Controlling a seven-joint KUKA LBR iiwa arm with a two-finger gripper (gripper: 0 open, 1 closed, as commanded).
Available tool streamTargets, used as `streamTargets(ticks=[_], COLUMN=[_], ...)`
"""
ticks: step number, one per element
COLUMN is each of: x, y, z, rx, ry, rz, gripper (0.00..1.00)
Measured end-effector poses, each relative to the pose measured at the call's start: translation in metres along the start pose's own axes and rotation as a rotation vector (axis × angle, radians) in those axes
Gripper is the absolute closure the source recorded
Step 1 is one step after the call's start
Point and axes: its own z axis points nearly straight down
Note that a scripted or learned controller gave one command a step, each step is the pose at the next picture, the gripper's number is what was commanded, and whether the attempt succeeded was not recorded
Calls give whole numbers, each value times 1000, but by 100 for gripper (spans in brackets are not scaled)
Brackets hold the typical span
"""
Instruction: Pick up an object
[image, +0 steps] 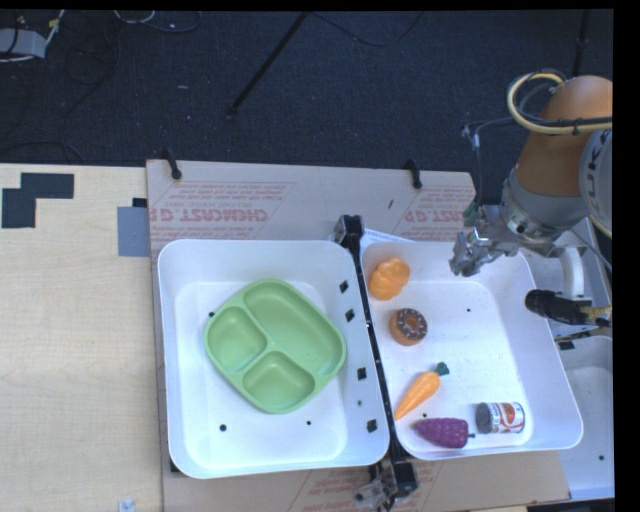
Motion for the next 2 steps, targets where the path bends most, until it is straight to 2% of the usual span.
streamTargets(ticks=[2], x=[104], y=[-26], z=[12], rx=[9], ry=[2], rz=[-2], gripper=[100])
